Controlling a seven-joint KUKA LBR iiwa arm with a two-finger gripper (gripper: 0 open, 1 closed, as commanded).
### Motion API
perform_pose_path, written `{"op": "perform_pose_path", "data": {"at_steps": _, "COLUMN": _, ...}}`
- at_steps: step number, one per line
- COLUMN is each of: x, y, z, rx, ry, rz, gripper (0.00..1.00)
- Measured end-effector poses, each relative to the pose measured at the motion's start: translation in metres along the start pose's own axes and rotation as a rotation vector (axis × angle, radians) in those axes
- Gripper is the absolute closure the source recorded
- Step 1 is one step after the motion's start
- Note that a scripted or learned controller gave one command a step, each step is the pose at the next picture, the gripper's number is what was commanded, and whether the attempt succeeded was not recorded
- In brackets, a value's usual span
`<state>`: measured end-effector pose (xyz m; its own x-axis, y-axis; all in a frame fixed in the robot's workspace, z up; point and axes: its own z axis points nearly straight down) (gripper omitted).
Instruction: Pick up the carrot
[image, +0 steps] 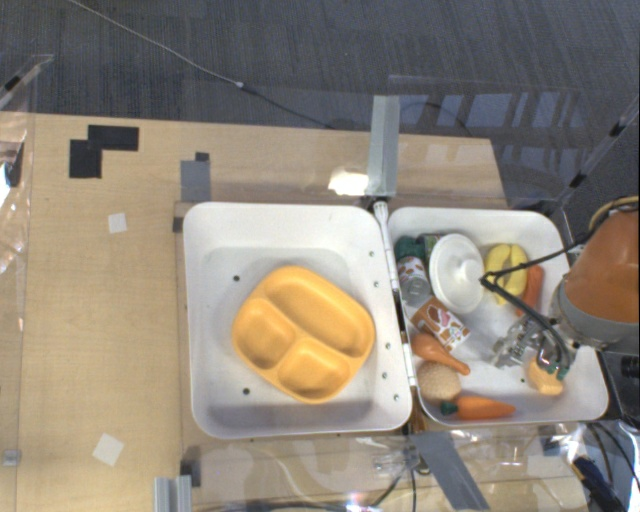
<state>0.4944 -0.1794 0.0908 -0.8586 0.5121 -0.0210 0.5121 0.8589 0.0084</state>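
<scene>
Carrot (485, 407) lies in right bin (590, 400); wooden bench (90, 330); gripper (520, 347) closure unclear.

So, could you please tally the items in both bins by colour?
Orange: 3, carrots
Yellow: 3, divided plate, banana-like fruit, wedge
White: 1, bowl
Beige: 1, ball
Green: 1, partly hidden item
Printed: 2, tin, cup
Total: 11
</scene>
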Motion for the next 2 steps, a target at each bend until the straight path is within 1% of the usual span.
{"op": "perform_pose_path", "data": {"at_steps": 1, "x": 0.011, "y": 0.011, "z": -0.001, "rx": 0.006, "ry": 0.01, "rz": 0.197, "gripper": 1.0}}
{"op": "perform_pose_path", "data": {"at_steps": 2, "x": 0.052, "y": 0.077, "z": -0.003, "rx": 0.005, "ry": 0.015, "rz": 0.139, "gripper": 1.0}}
